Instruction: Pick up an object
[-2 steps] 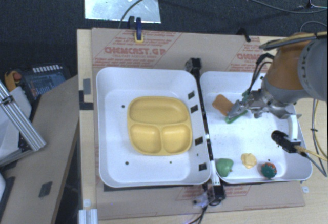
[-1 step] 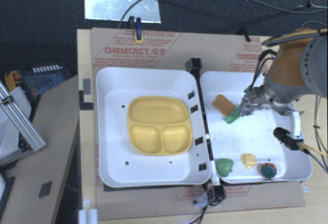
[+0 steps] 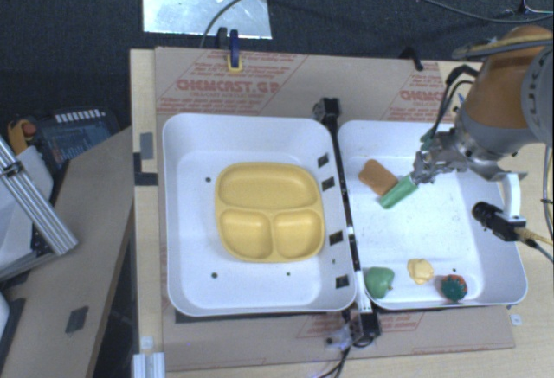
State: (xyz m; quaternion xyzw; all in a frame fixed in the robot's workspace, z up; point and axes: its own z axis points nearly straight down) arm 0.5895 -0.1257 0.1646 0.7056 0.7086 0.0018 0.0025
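Two white bins sit side by side on the desk, the left bin (image 3: 186,221) bearing a yellow tray (image 3: 267,210). Over the right bin (image 3: 493,255), the pincer (image 3: 421,175) is clamped on a green block (image 3: 397,193), just beside a brown piece (image 3: 377,176).

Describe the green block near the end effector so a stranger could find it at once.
Look in the right-hand white bin. Near its upper left lies a tan piece, and the green block lies against that piece's lower right, at the end effector tip. It is elongated and light green, unlike the rounder items along the bottom edge.
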